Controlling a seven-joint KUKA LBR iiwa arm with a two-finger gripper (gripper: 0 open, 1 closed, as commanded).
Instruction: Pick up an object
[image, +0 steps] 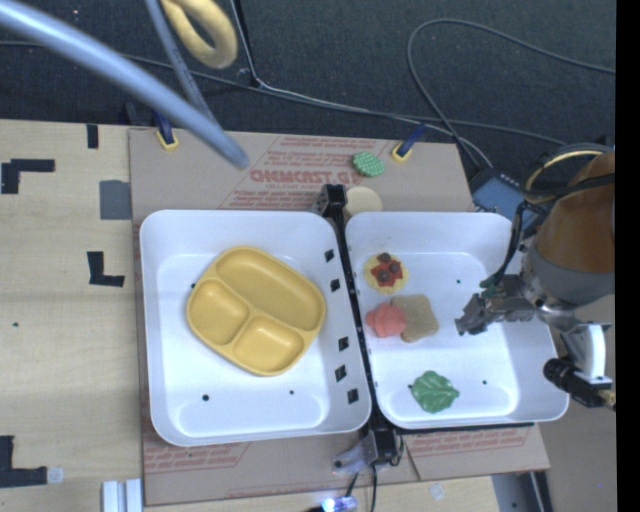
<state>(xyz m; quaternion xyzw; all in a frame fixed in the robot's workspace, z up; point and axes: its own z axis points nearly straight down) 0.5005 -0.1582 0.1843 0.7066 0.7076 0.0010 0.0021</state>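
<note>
In the right bin (500, 232) lie a small round pizza toy (385, 270), a pink-red lumpy piece (385, 320), a tan flat piece (419, 316) touching it, and a green leafy piece (433, 391) near the front wall. My gripper (476, 317) hangs low over the bin's right half, a short way right of the tan piece and apart from it. The grey wrist with its orange band (580, 235) comes in from the right.
The left bin (160, 300) holds a yellow divided plate (257, 308). Behind the bins on the cardboard sit a green dotted disc (367, 163) and a beige round piece (364, 200). Cables run across the dark floor at the back.
</note>
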